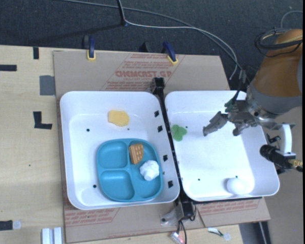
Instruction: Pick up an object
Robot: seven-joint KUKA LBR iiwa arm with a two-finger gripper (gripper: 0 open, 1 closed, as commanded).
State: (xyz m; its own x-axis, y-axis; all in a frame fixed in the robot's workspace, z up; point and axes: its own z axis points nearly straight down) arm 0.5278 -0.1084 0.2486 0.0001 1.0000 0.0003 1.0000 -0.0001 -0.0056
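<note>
Left white bin: yellow flat blob sits loose near the back wall. Blue three-compartment plastic tray fills the front half; tan waffle-like piece is in its top-right compartment, with a white crumpled lump just below it, over the divider.

Right white bin: small green soft object lies against the left wall, so little room on that side. White ball sits near the front-right corner, also tight to the rim. Middle floor is open.

Gripper hangs over the bin's back-right area, jaws spread wide, holding nothing. Green object looks the nearest candidate, approached from the right.
</note>
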